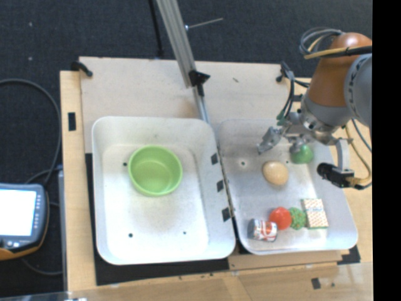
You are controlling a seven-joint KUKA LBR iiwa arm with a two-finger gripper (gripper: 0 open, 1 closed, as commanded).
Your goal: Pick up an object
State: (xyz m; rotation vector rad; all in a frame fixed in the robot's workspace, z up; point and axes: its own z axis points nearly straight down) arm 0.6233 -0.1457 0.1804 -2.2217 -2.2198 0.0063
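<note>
We've got the arm (335, 74) reaching in from the right w/ the gripper (285, 137) hanging over the back of the right bin (241, 143), prob lining up on something. Whether it's open or closed we honestly can't tell from this angle.

No specific target named, so any obj counts. Closest candidates: a green round thing (301, 154) just beside the gripper, partly tucked under the wrist, and a beige egg-shaped obj (275, 172) a bit nearer us. Further toward the front edge sit a red ball (281, 217), a small can (264, 230) and a patterned box (314, 212).

Left bin (109, 231) only carries a green bowl (155, 170).

Bins sit on a light wooden bench (125, 86), dark carpet around, a tablet-ish screen (19, 212) far left.
</note>
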